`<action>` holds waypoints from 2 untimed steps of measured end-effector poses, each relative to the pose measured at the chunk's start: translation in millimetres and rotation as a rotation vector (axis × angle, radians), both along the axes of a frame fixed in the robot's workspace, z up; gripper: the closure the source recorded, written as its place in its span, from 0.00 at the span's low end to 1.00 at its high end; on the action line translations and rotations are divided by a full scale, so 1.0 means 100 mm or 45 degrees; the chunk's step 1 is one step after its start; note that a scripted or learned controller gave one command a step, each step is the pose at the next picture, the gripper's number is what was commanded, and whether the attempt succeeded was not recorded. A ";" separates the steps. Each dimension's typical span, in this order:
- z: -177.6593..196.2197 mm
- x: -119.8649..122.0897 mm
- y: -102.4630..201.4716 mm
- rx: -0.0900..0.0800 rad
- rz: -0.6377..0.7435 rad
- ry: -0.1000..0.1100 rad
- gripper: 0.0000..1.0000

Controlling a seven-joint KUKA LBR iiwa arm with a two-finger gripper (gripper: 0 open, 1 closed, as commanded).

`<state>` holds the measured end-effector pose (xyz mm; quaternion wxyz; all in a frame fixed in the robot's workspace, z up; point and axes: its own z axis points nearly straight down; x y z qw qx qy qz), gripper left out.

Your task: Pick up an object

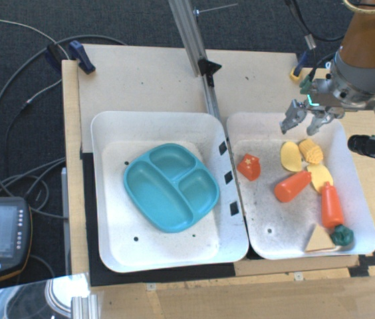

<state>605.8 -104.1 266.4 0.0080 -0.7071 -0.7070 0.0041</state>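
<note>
Dark grey carpet floor [14,98] surrounds a pale wooden bench [141,78], seen from above at a slant. Thin grey cables [14,28] trail across the carpet at left, and one runs to a blue clamp [81,55] on the bench's upper left corner. A slanted aluminium rail [187,25] crosses the bench top from the upper edge toward its middle. At lower left, a handheld control pendant [0,234] with a dark screen rests on the carpet. A black mat [94,271] shows along the bench's front. Lighting is even and diffuse, with soft shadows.
</note>
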 end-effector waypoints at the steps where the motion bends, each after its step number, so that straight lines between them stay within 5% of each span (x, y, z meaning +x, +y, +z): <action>1: 0.04 0.01 0.00 0.000 0.001 -0.010 0.00; 2: -0.52 -0.09 0.03 0.000 -0.002 0.000 0.00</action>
